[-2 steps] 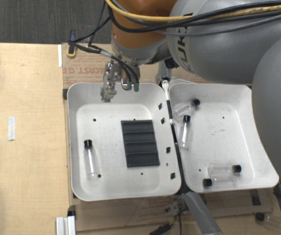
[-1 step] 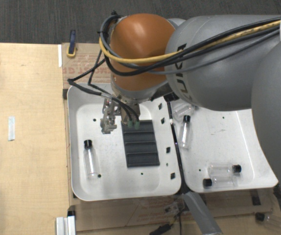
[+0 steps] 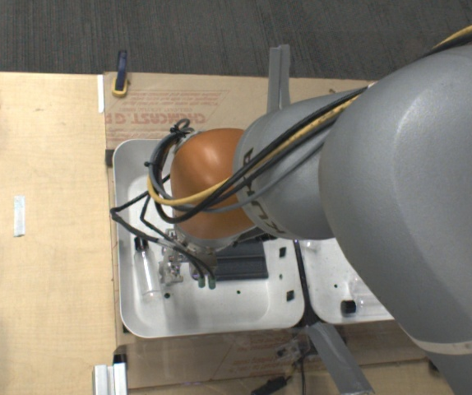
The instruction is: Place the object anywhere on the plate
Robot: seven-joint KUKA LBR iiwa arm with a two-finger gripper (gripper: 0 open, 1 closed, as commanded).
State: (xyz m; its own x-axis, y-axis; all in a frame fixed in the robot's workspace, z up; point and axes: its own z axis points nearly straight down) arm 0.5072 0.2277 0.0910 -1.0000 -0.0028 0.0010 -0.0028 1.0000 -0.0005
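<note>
Camera view: the grey arm (image 3: 367,179), with its orange band (image 3: 207,179), fills the frame's centre and right over the left white bin (image 3: 137,319); the gripper (image 3: 182,270) sits low inside it, its opening impossible to judge. Neither the object nor the plate can be identified. A vertical, slow descent seems advisable. Cardboard bench (image 3: 39,262) lies left.

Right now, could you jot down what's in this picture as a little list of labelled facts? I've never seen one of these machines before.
arm: grey arm with an orange band, reaching in from the right over the left bin
left bin: shallow white bin, the gripper low inside it
right bin: white bin, mostly hidden under the arm
cables: black and yellow cables looping around the wrist
object held: cannot tell
bench: tan wooden bench
</note>
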